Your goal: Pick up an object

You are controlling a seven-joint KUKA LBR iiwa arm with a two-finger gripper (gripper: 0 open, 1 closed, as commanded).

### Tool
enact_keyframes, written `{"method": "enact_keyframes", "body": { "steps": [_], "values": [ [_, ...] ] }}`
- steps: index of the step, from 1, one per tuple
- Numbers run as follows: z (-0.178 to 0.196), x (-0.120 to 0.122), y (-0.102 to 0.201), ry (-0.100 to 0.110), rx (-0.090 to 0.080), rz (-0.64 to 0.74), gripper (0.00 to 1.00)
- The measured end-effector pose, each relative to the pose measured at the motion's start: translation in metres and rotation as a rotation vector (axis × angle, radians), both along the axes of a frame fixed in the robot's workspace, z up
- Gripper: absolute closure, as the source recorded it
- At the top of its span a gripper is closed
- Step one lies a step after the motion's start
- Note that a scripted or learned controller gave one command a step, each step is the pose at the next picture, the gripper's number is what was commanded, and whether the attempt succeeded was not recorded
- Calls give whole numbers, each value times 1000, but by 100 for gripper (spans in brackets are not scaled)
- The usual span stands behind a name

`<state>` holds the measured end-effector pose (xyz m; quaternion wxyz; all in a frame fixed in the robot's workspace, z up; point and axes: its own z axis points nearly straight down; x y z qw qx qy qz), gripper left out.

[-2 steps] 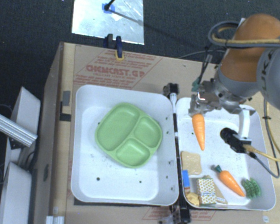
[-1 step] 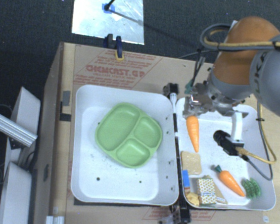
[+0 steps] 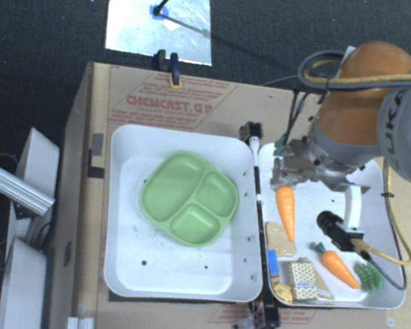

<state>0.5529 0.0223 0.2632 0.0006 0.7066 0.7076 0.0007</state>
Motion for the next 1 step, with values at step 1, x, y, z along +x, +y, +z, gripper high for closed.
{"method": "enact_keyframes", "body": {
  "steps": [1],
  "values": [
    [-4,31,-42,0,-1,0,100]
  ]
}}
